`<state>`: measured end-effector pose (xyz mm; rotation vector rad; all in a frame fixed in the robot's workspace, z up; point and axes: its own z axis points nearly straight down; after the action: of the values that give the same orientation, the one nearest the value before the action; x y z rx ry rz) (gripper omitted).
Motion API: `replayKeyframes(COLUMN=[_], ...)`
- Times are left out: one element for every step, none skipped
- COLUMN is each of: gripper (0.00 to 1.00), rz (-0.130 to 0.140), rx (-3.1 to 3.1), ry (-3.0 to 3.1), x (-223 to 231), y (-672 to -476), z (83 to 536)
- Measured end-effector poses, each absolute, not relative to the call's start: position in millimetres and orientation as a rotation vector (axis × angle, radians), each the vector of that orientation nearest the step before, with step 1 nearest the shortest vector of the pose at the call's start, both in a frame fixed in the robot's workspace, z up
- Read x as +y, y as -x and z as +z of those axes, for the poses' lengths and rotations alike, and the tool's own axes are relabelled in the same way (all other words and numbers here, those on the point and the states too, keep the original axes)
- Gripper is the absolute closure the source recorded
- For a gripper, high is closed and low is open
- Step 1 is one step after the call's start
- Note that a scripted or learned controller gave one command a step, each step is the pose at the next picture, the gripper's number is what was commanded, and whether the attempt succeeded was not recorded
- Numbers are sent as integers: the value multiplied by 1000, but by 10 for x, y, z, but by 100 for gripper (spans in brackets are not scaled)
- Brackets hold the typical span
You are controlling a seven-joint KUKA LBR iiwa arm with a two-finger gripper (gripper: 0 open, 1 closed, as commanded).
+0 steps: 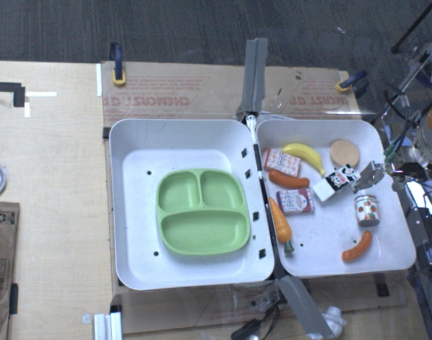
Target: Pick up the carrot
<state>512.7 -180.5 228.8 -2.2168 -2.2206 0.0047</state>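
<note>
Grey metal gripper point(367, 177): you saw it low over the right bin's point(396, 261) right side, near the far rim. You could not tell from this slant whether it was spread or closed, and nothing showed gripped in it.
Nearest things: a black-and-white carton point(335, 180) lay just to the gripper's left, and a small red-and-white can point(367, 210) stood just below it in the view.
Carrot point(280, 222): it lay against the right bin's left wall, orange body pointing away from you and green tip point(289, 245) toward the near edge, well apart from the gripper.
Beside the carrot: you had a red-and-white packet point(296, 202) just to its right and a reddish sausage point(289, 180) just beyond its far end.
Far part of the right bin: a second packet point(282, 163), a yellow banana point(304, 154) and a round tan piece point(345, 151) sat there in a loose row.
Near right corner: another orange-red sausage point(357, 247) lay below the can.
Left bin point(118, 190): it held a green divided plate point(202, 211), set roughly in the middle.
Counter point(46, 176): pale wood stretched to the left of the bins, with a brown paper bag point(0, 261) at its left edge and two blue-and-yellow clamps point(117, 73) on the cardboard strip behind the bins.
</note>
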Motion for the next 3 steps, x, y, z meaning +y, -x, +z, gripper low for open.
replayKeyframes(gripper=[0,0,0], rz=[2,2,3], rx=[-2352,-2442,-2407], ry=[2080,1977,2016], x=[-1088,-2039,-1286], y=[-4952,-5053,-5433], z=[910,2005,1653])
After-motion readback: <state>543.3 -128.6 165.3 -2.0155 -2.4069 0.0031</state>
